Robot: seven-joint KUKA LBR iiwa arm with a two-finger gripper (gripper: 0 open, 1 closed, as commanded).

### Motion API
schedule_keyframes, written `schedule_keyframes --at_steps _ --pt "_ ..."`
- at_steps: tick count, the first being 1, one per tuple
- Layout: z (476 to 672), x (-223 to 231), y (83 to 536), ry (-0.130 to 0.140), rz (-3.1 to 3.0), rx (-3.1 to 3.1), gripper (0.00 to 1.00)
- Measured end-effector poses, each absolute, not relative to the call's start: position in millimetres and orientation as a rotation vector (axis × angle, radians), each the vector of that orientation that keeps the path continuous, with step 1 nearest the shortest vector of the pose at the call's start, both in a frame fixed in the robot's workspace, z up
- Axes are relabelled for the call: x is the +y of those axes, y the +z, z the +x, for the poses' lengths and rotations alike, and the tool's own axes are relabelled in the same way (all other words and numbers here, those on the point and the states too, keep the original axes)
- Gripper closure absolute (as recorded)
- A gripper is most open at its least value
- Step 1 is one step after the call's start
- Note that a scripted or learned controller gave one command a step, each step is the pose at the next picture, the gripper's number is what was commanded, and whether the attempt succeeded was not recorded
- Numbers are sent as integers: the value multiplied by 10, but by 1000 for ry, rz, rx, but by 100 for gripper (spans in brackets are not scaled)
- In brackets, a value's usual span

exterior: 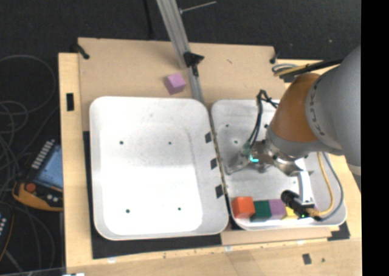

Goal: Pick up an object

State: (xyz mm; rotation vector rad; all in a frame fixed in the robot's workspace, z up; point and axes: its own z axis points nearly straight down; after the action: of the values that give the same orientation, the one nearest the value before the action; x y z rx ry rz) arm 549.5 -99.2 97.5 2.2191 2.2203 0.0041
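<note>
You are working in the right bin (231,117), with the arm (304,123) reaching in from 3 o'clock and the gripper (236,164) hanging low at the bin's 9 o'clock side, close to the wall it shares with the left bin (152,165). Whether the gripper is open or closed cannot be told from this angle, and nothing is visibly in its hold.

The things worth picking are lying in a tight row along the right bin's 6 o'clock edge: an orange block (244,206), a green block (262,210) touching it, and a purple block (276,208) touching that. From the gripper they are sitting at about 5 o'clock, near but not under it. A purple cube (175,83) is resting on the bare bench at 12 o'clock of the left bin, well apart from the arm and a poor choice.

You are probably still approaching, not yet grasping. To do this well, be aiming for the orange block, since its 9 o'clock face is free. Be closing across its 12-to-6 faces, because the green neighbour is blocking the other axis, and be watching the bin wall just behind the row as you descend.
</note>
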Motion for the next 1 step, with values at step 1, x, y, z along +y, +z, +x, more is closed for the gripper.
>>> schedule_keyframes --at_steps 1 --pt "5504 -1000 1085 7 2219 2218 100"
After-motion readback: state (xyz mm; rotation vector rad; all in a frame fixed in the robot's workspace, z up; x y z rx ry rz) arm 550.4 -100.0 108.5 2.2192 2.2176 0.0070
